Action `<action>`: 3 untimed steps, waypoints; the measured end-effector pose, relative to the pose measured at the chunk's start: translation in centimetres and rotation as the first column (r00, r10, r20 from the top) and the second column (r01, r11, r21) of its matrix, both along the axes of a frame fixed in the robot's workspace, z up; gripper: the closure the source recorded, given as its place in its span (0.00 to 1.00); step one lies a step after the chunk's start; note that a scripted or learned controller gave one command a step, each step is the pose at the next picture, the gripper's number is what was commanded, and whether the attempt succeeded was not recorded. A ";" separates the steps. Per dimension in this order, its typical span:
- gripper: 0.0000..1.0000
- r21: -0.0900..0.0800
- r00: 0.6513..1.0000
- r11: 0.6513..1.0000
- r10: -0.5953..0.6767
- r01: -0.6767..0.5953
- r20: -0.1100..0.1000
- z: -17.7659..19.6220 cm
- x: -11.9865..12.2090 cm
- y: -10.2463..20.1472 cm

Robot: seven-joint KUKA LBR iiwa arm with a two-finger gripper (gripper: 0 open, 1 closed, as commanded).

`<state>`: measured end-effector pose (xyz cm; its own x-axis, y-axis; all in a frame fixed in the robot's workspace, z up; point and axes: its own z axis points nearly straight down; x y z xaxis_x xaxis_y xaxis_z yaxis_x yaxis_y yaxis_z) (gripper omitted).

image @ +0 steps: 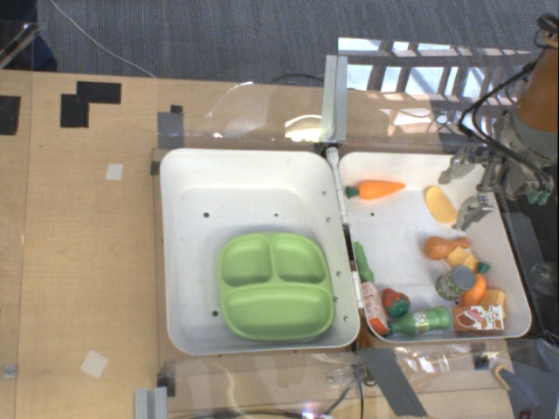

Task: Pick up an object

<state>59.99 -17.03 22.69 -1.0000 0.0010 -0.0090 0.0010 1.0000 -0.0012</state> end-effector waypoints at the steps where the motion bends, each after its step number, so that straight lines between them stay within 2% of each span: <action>1: 0.00 0.001 0.878 0.878 0.479 -0.479 -0.006 -9.7 -0.4 -2.6; 2: 0.00 -0.024 0.934 0.934 0.357 -0.357 0.024 -12.8 -6.6 -3.7; 3: 0.00 -0.013 0.930 0.930 0.367 -0.366 0.014 -13.5 -9.1 -3.4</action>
<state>50.93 -20.43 9.18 -0.9304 -0.3658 -0.0231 -0.3655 0.9307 -0.0144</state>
